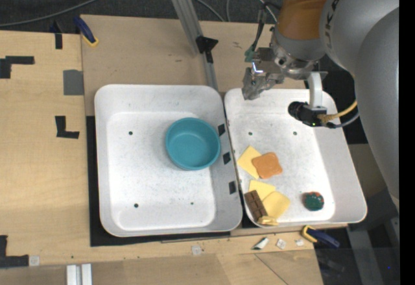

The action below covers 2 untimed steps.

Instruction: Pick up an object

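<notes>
My gripper point(251, 87) hangs over the far left corner of the right bin point(337, 147), well above the objects. Nothing shows between its fingers. In the right bin lie a yellow slice with an orange-brown square piece point(266, 165) on it, a second yellow piece point(270, 200), a dark brown block point(255, 204) near the front edge, and a small green and red object point(314, 200) at the front right. A blue bowl point(192, 143) sits upright in the left bin point(130, 173).
A slanted metal pole point(187, 17) rises behind the bins, with its foot near the left bin's far right corner. Cables run over the bench behind. A blue and yellow clamp point(87, 31) lies at the bench's back left.
</notes>
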### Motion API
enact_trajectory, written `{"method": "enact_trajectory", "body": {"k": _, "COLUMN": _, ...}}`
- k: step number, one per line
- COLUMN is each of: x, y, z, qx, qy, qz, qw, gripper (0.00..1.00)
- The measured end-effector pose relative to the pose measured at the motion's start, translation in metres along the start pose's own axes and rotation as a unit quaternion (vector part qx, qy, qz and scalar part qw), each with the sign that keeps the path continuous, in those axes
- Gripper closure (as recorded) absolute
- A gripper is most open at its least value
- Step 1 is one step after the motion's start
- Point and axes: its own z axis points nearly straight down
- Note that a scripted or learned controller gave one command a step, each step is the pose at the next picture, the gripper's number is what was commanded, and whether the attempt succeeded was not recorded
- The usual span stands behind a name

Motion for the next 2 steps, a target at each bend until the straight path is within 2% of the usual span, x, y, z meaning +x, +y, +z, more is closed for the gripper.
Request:
{"method": "enact_trajectory", "body": {"k": 1, "x": 0.048, "y": 0.014, "z": 0.014, "qx": 0.0, "qy": 0.0, "qz": 0.0, "qw": 1.0, "gripper": 1.0}}
{"method": "enact_trajectory", "body": {"k": 2, "x": 0.098, "y": 0.017, "z": 0.024, "qx": 0.0, "qy": 0.0, "qz": 0.0, "qw": 1.0, "gripper": 1.0}}
